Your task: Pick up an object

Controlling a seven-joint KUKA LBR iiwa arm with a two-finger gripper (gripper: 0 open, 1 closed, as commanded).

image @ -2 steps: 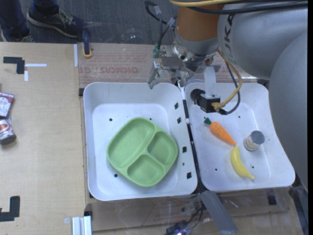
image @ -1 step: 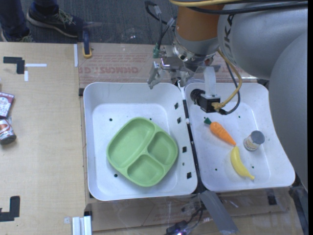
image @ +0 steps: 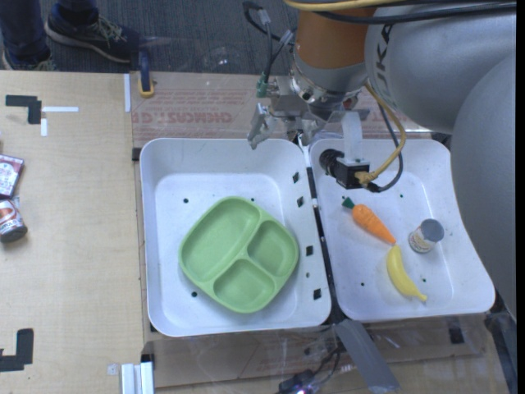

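In the left bin [image: 164, 220] lies a green plate [image: 239, 254] with three compartments. The right bin [image: 459, 228] holds an orange carrot [image: 371, 222], a yellow banana [image: 404, 274] and a small round can [image: 425, 236] on its side. My gripper [image: 280, 132] hangs over the far rim where the two bins meet, well behind all of these objects. Its fingers [image: 257, 131] are spread open with nothing between them.
A black fitting with cables [image: 343, 168] hangs from the arm over the right bin's far left corner. The grey arm covers the upper right of the view. Small packets [image: 8, 195] lie on the wooden bench at the far left.
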